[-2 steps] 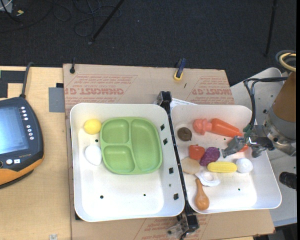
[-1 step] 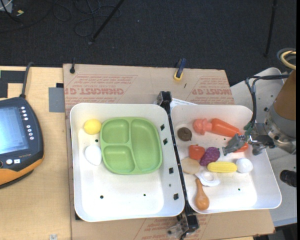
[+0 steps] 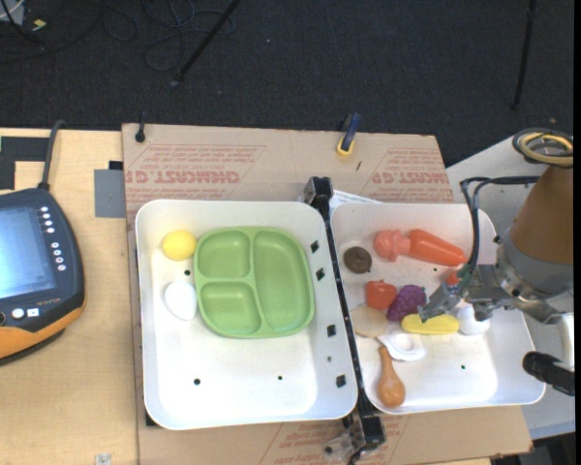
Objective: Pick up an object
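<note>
The right bin [image 3: 504, 381] holds several toy foods. An orange carrot with a pink end [image 3: 421, 246] lies at the back, with a brown round piece [image 3: 356, 258] to its left. A red piece [image 3: 379, 294], purple grapes [image 3: 405, 301], a yellow piece [image 3: 430, 325], a white piece [image 3: 401, 345] and an orange spoon-shaped piece [image 3: 391, 380] fill the middle and front. My gripper [image 3: 443, 304] reaches in from the right and hangs just above the yellow piece, beside the grapes.
The left bin [image 3: 223, 395] carries a green divided plate [image 3: 254, 282], a yellow ball [image 3: 177, 245] and a white egg [image 3: 181, 300]. A black divider [image 3: 334, 289] separates the bins. A teach pendant [image 3: 19, 269] lies far left.
</note>
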